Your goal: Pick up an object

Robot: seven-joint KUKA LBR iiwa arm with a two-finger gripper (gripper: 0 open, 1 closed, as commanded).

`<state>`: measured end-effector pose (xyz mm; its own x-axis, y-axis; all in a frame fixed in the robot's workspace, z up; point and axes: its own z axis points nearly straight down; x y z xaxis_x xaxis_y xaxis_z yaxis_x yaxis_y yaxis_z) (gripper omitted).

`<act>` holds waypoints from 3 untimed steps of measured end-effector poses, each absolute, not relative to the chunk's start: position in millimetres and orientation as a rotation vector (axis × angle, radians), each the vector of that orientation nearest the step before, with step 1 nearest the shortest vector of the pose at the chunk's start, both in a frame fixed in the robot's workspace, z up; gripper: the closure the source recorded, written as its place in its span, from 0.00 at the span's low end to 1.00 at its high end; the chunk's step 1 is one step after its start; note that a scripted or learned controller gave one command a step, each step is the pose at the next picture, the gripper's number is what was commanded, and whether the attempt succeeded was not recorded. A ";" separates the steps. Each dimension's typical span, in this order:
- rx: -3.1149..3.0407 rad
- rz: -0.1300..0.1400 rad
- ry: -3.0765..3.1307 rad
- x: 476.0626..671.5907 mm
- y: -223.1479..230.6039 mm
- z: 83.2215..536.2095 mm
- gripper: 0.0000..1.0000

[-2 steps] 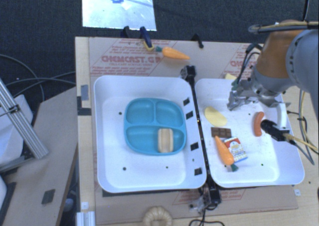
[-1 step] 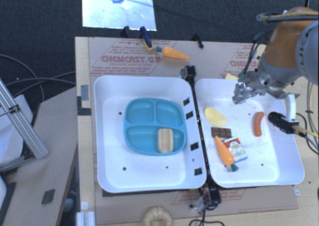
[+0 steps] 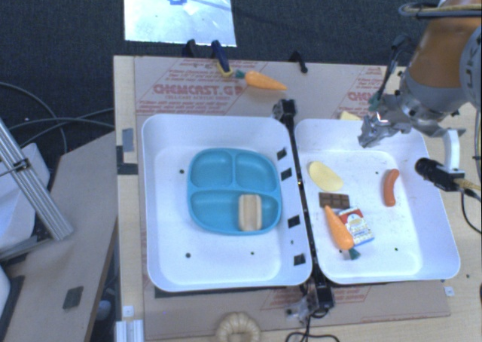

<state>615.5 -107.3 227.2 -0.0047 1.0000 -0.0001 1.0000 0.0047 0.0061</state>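
Gripper (image 3: pixel 374 134) over right bin (image 3: pixel 422 269), near its far edge; jaws' state cannot be told, nothing seen held. Candidates in right bin: chip (image 3: pixel 325 176), chocolate (image 3: pixel 334 200), carrot (image 3: pixel 339 229), carton (image 3: pixel 357 227), sausage (image 3: pixel 389 187) toward right edge. Risks: carrot touches carton, so jaws may catch both or nudge one aside; chip lies flat, likely to slip; descent beside bin's far wall may clip rim.

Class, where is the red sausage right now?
The red sausage lies in the right white bin, near its right wall, apart from the yellow slice and brown chocolate bar.
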 end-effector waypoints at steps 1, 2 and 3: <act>2.220 -0.001 2.225 577.0 -88.5 220.5 1.00; 2.218 0.000 2.226 531.3 -67.9 233.4 1.00; 2.223 -0.003 2.225 482.1 -53.9 222.0 1.00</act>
<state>482.1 -53.9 222.0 -0.0010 1.0000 0.0014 1.0000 0.0010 -0.0037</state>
